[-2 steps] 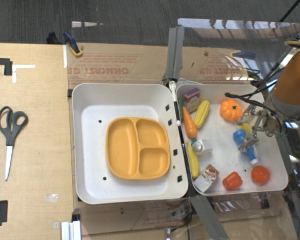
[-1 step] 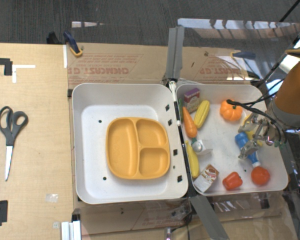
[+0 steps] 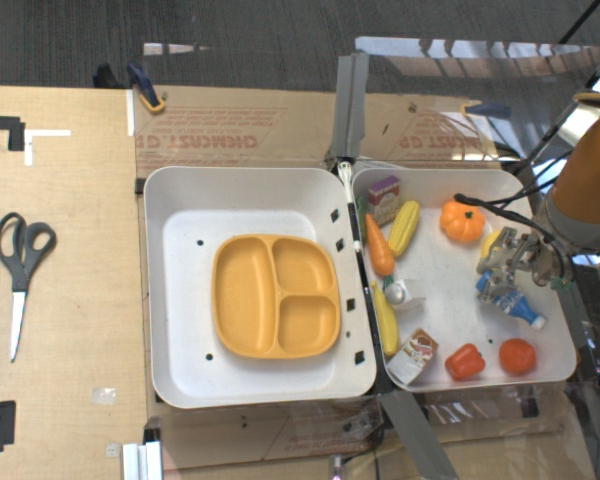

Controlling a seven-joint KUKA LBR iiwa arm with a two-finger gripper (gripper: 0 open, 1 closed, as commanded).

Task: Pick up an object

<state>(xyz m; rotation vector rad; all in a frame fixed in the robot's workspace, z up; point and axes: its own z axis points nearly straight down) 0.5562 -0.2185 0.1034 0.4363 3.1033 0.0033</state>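
Note:
My gripper (image 3: 502,266) hangs low over the right bin (image 3: 450,363), near its right wall. Just below it lies a blue and white bottle (image 3: 515,306), partly covered by the gripper. A small yellow piece (image 3: 493,240) shows at the gripper's upper left edge. An orange pumpkin (image 3: 462,222) sits to the gripper's upper left. Along the bin's front are a red pepper (image 3: 464,362) and a red tomato (image 3: 518,356). Whether anything is held is hidden by the gripper body.
The right bin's left side holds a purple box (image 3: 384,197), a corn cob (image 3: 404,226), a carrot (image 3: 379,248), a banana (image 3: 385,320) and a small carton (image 3: 413,355). A yellow divided plate (image 3: 276,296) lies in the left bin (image 3: 170,298). Scissors (image 3: 21,268) rest on the bench at far left.

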